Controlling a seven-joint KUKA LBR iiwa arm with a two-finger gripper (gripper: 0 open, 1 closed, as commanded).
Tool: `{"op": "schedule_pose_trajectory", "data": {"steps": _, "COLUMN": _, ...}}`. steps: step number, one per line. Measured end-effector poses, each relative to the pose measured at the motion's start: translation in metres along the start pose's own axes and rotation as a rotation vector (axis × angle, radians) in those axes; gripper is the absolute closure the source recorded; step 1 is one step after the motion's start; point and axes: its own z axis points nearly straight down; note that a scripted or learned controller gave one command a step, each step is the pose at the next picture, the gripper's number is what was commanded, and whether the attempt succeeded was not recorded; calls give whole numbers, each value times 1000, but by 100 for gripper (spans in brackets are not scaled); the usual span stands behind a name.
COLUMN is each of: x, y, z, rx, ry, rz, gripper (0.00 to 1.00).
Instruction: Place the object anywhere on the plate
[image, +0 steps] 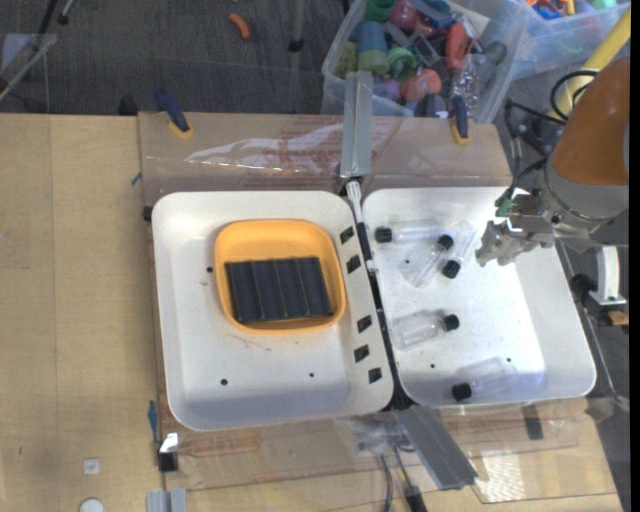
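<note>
The claw (497, 243), grip state impossible to tell, hovers at the right bin's (560, 350) upper right, nearest clear vial (432, 257) lying just left, yellow plate (280, 272) well beyond.

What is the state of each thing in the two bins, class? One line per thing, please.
Orange plate: in the left bin, carrying a dark ribbed block.
Clear vials: lying on their sides, loose in the right bin, black caps on.
Tool: above the right bin's far right part, holding nothing visible.
</note>
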Motion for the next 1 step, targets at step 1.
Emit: {"op": "schedule_pose_trajectory", "data": {"steps": 1, "x": 11, "y": 45, "z": -2, "rx": -2, "ry": -3, "rz": -225, "gripper": 100}}
